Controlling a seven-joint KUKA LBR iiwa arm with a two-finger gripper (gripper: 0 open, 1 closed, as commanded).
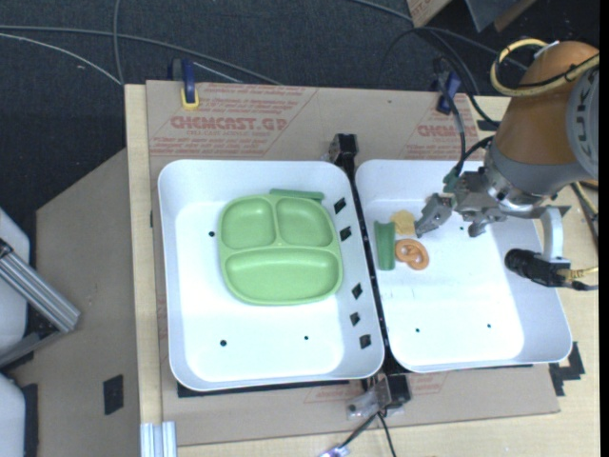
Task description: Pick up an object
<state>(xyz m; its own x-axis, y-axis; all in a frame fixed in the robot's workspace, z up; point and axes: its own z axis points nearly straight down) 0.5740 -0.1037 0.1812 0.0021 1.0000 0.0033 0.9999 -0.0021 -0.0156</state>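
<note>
Orange pretzel [411, 253] beside green block [384, 245] in right bin [495, 336], gripper [452, 212] above them, fingers spread, holding nothing

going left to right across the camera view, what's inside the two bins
green tray → green block → pretzel → claw

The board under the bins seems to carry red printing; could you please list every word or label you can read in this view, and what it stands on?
"CHEMCAST GP": red print on the board, above the left bin; the last letters are blurred.
A second red print on the board above the right bin looks like the same word, but a cable crosses it and it is too blurred to read.
No other text is legible.
</note>
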